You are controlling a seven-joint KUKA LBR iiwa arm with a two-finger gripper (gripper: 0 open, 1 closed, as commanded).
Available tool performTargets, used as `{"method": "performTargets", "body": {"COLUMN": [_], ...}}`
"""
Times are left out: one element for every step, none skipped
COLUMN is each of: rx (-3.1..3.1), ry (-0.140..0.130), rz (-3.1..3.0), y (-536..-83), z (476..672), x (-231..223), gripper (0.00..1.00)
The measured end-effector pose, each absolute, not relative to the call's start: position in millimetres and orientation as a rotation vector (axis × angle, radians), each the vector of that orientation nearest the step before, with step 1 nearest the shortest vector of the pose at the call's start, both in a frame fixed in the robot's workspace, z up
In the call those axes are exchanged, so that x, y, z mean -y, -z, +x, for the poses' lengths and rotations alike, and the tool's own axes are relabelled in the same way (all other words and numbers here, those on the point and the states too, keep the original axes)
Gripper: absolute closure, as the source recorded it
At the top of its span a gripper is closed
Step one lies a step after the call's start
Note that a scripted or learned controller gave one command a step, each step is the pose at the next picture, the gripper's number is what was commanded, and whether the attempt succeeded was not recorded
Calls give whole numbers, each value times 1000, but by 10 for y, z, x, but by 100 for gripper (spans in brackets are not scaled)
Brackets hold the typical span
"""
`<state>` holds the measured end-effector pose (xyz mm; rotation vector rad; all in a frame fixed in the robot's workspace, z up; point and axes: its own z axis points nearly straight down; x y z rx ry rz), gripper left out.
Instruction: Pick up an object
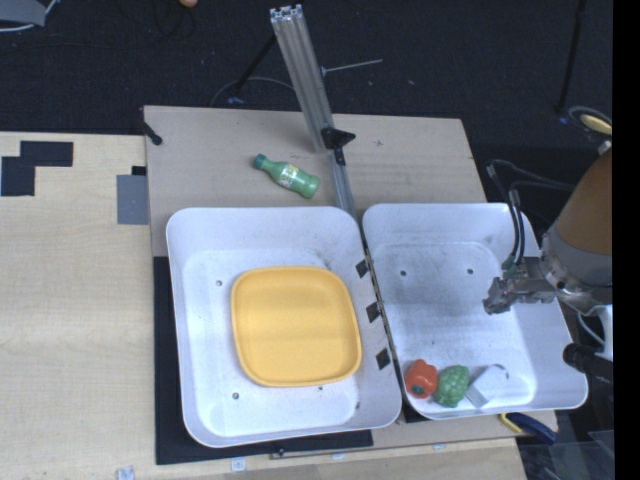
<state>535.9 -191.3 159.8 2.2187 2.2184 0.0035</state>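
Gripper point(497, 299) at right bin's point(440, 230) right wall, jaws' state unclear. Nearest targets: red pepper point(421, 378), green vegetable point(452, 385), grey block point(484, 386), clustered at near edge, toward near-left of jaws.

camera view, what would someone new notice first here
The big yellow plate lying flat in the left bin stands out most. Next come the small bright things in the right bin's near corner: an orange-red piece beside a green one. A green bottle lies on its side on the bench behind the bins, and the gripper hangs over the right bin.
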Motion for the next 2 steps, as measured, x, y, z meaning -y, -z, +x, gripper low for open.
{"method": "performTargets", "body": {"rx": [-2219, -2223], "ry": [-4, 1], "rz": [2218, 2221], "y": [-2185, -2080], "z": [5445, 5446], "x": [1892, 1887], "gripper": [100, 100]}}
